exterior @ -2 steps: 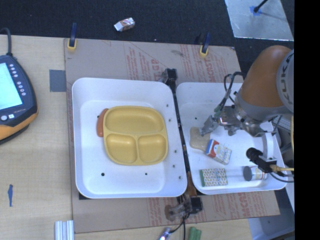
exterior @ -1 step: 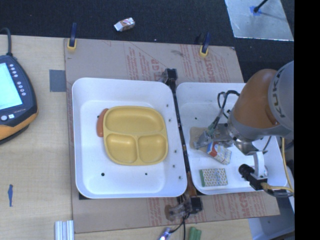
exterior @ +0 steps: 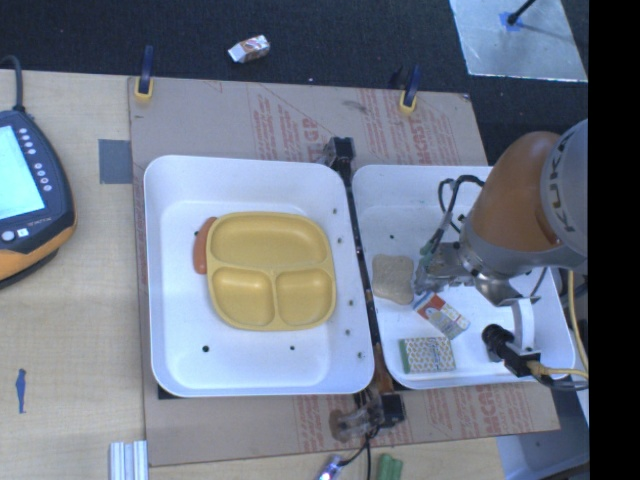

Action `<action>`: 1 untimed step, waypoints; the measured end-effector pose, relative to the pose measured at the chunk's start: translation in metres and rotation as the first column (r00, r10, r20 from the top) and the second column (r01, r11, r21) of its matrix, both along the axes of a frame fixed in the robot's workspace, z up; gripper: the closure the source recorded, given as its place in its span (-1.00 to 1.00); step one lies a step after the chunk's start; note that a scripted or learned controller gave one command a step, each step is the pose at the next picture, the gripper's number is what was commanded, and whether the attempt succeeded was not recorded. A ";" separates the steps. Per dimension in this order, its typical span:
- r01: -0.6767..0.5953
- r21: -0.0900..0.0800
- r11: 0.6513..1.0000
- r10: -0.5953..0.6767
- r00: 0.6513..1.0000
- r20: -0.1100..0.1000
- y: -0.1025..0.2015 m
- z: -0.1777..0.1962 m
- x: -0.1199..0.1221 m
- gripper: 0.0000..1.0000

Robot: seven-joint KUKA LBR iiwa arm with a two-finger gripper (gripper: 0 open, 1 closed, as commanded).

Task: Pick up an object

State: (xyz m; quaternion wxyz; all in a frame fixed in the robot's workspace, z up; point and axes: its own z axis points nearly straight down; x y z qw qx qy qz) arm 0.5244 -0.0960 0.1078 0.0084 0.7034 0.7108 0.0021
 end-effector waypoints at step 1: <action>0.000 0.000 1.000 0.000 1.000 0.000 0.000 0.000 0.000 -1.00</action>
